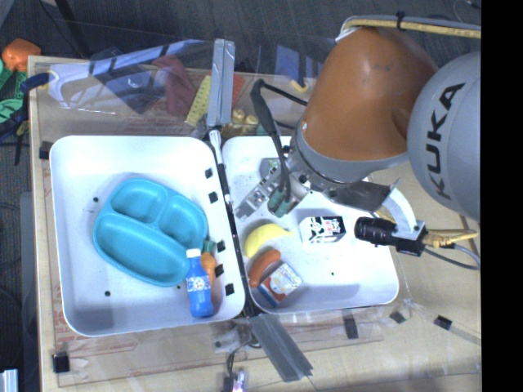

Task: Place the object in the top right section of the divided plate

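The divided plate point(149, 231) sits in the left bin point(73, 166), a small bottle point(197, 284) leaning by its near right edge. Over the right bin point(372, 288), the gripper point(274, 193) hangs above a banana point(265, 237); I can't tell its state.

One fixed camera above the bench point(122, 351), looking down at a slant, both white bins point(73, 219) in frame, fairly near, arm point(368, 104) entering from the right
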You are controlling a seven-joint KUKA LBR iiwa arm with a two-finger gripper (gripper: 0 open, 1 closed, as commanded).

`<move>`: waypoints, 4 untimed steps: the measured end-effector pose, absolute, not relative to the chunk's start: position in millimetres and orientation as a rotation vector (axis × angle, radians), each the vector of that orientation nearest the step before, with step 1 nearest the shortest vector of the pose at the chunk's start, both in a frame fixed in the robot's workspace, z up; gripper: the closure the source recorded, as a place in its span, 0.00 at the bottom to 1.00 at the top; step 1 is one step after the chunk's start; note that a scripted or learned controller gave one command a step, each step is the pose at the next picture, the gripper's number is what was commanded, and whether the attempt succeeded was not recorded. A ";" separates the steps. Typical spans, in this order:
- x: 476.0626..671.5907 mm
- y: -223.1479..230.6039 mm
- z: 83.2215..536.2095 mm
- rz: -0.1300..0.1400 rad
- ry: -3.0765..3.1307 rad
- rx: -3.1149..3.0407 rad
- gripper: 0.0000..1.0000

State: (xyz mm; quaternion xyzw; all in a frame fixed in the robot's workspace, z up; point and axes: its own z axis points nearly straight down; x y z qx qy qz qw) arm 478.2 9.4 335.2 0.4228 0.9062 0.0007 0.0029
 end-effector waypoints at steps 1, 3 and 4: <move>476.3 53.2 200.2 -0.002 2.982 0.997 1.00; 485.0 -62.3 369.7 0.000 3.007 0.884 1.00; 477.0 74.6 294.8 -0.002 3.033 0.816 1.00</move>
